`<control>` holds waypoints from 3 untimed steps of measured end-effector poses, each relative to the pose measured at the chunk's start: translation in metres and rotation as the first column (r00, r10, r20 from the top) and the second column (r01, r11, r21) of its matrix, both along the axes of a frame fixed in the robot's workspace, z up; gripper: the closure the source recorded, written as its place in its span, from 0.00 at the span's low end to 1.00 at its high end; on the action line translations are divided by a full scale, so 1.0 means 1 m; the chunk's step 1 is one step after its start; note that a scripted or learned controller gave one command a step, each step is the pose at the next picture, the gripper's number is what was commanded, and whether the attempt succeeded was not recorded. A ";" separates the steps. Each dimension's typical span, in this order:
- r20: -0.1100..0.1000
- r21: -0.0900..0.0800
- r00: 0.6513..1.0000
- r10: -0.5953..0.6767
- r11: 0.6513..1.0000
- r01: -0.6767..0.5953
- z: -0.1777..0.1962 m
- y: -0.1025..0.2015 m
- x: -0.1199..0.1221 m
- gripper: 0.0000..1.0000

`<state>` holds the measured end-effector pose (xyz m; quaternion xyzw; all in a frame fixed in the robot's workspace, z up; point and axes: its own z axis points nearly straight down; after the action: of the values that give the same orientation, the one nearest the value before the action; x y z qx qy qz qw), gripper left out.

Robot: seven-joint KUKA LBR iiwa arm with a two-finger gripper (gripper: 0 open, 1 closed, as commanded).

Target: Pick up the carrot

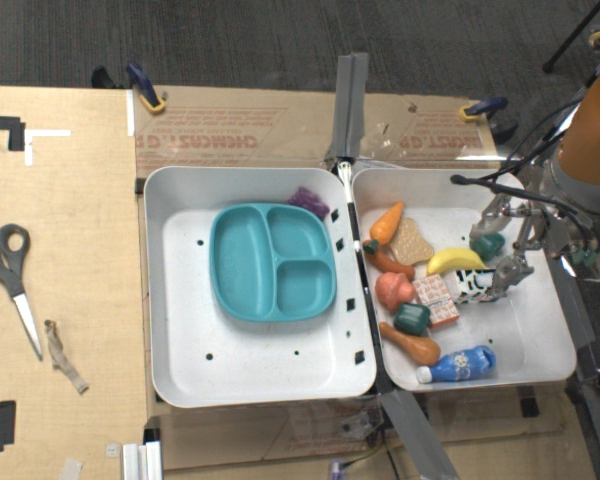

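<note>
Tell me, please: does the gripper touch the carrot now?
Apart. The camera view shows the gripper at the right bin's right side, with the banana between it and the carrot.

A dark grey carpeted floor (230,18) runs along the top, up and left of the gripper (507,251). Far to the gripper's left a pale wooden benchtop (60,268) bears scissors (10,273) and black tape marks (5,131); blue clamps (145,88) pin cardboard (240,138).

A robotics lab: clamps (146,89) hold cardboard (310,128) on a bench (55,268) with taped markers (8,131) and scissors (13,273).
</note>
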<state>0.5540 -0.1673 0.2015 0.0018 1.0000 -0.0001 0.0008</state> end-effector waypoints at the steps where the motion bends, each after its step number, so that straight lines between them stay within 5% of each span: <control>1: -0.002 0.000 0.962 -0.274 0.962 0.274 -0.010 0.081 -0.010 0.00; 2: -0.001 0.000 0.911 -0.412 0.911 0.412 -0.053 0.053 -0.076 0.00; 3: 0.008 0.004 0.818 -0.575 0.818 0.575 -0.104 0.065 -0.062 0.00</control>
<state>0.4920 -0.1021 0.0977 0.3035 0.9528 0.0004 0.0053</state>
